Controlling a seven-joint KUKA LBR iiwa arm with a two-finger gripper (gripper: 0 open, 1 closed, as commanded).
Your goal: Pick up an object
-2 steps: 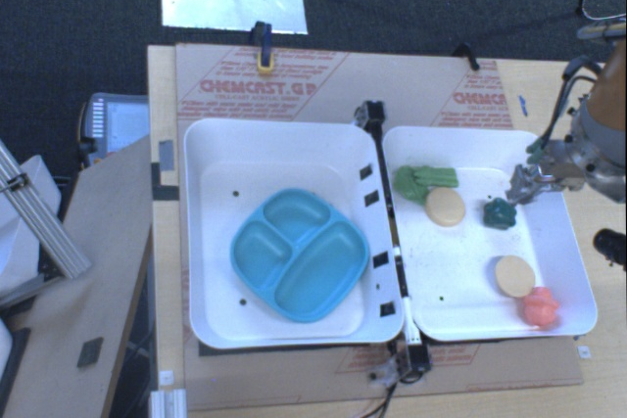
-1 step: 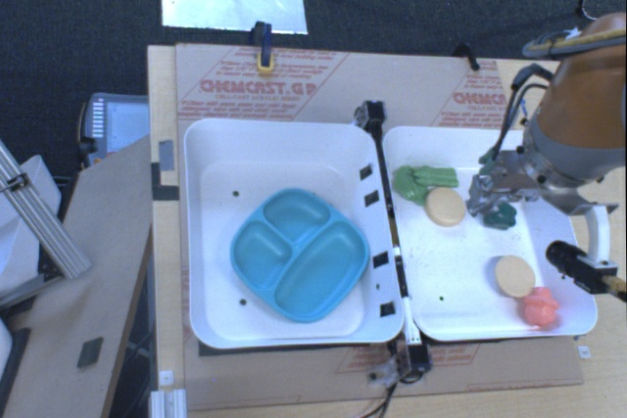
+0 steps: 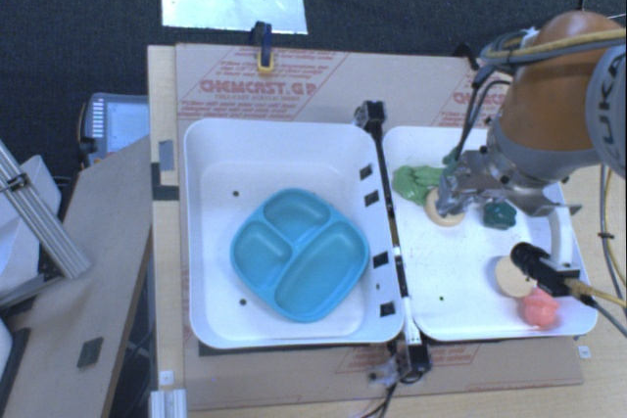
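One blue plate, four small objects, one gripper.

The blue divided plate (image 3: pixel 299 253) lies alone in the left bin (image 3: pixel 211 152). Right of it: green piece (image 3: pixel 415 181), teal piece (image 3: pixel 500 214), tan disc (image 3: pixel 510 279), pink ball (image 3: pixel 539 309) (gripper (image 3: pixel 449 203) above another tan disc (image 3: pixel 449 215); grip unclear).

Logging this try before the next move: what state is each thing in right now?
tool: low over the beige disc, grip unclear
blue tray: flat in left bin
green piece: lying loose
beige disc: under tool
teal piece: loose
pink ball: resting in corner
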